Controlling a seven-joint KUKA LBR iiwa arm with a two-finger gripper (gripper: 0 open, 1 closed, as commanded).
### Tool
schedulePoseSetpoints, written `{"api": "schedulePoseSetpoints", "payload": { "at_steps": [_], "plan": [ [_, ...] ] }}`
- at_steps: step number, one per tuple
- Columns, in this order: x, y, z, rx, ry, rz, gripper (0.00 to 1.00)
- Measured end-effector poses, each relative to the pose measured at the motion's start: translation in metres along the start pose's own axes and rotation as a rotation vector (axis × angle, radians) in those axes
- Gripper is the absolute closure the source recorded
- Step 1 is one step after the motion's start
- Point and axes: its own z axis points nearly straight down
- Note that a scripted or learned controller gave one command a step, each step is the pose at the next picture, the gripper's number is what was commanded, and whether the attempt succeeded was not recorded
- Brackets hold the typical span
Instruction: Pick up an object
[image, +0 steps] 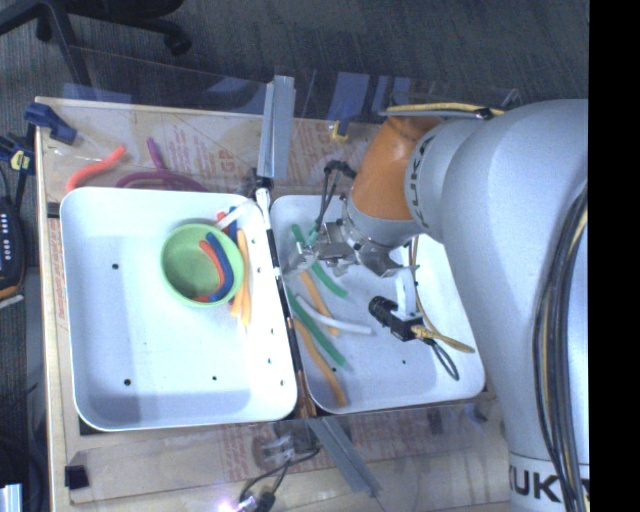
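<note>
The gripper (318, 255) is low in the upper left part of the right bin (455, 385), over thin green sticks (330, 280) and orange sticks (318, 352). I cannot tell if the claw is released or clenched; the wrist hides it. To do the grasp well, I think it should choose one stick lying apart from the others, align across it, and keep away from the bin wall. The green bowl (195, 262) sits in the left bin (120, 395).
</note>
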Motion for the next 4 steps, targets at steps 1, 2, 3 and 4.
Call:
{"api": "schedulePoseSetpoints", "payload": {
  "at_steps": [1, 2, 3, 4],
  "plan": [
    [0.0, 0.0, -0.01, 0.001, -0.002, -0.004, 1.0],
    [0.0, 0.0, -0.01, 0.002, -0.003, -0.005, 0.0],
    [-0.003, -0.009, 0.008, -0.009, 0.004, -0.115, 0.0],
    [-0.003, -0.009, -0.002, -0.006, 0.003, -0.119, 1.0]
  ]
}}
